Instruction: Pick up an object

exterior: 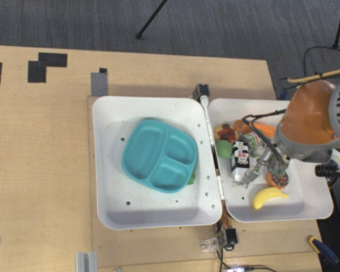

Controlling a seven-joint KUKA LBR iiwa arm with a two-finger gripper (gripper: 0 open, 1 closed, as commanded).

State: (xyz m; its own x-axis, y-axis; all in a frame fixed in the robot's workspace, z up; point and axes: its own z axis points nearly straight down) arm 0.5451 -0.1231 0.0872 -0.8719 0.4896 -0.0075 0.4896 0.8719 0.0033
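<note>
Wooden bench (45,152), right bin (311,208): curved yellow banana (268,196) beside pincer (251,176), grip unclear.

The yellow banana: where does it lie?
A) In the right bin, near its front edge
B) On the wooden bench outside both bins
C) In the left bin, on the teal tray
A: the banana lies on the floor of the right bin, near its front wall.
</note>
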